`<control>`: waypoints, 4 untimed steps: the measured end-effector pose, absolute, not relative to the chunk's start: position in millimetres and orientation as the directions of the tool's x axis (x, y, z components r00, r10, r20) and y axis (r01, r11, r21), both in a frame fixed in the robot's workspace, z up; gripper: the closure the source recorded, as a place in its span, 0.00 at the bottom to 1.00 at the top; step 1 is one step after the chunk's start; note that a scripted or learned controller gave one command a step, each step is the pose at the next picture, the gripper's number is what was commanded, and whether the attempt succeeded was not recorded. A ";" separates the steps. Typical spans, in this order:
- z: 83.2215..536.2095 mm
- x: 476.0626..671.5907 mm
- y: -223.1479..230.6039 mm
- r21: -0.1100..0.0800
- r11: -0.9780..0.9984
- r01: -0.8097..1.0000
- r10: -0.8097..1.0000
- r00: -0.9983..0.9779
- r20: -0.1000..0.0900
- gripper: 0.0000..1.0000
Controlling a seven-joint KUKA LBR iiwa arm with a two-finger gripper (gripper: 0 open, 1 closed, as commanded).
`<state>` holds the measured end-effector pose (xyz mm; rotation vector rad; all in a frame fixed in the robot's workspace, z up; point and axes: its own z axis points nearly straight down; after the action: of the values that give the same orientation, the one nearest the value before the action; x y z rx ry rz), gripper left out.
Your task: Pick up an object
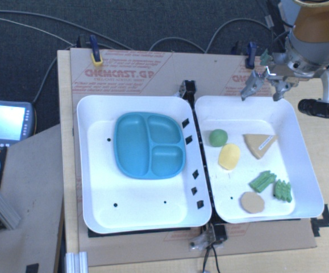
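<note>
Blue tray (150,145) in left bin (90,152)

Grey robot arm (317,4) with rounded, smooth casing, wrapped by a broad orange band (319,13) just above the wrist. Below the band, a paler grey wrist section ending in a silvery metal mounting plate. Small two-finger gripper (265,90) in bare grey metal, each finger (250,87) thin and angular. Black cables (265,4) running alongside the casing. Dark fittings at the wrist.
</note>
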<state>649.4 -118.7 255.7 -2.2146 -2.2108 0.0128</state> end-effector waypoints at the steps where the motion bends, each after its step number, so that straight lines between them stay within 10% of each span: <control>1: 263.6 651.6 -118.4 -0.001 0.001 1.000 1.000 -0.001 0.001 0.00; 4: 133.6 641.9 -111.5 -0.006 0.000 1.000 1.000 0.000 0.002 0.00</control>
<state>641.9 -111.5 133.6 -2.2172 -2.2179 0.0052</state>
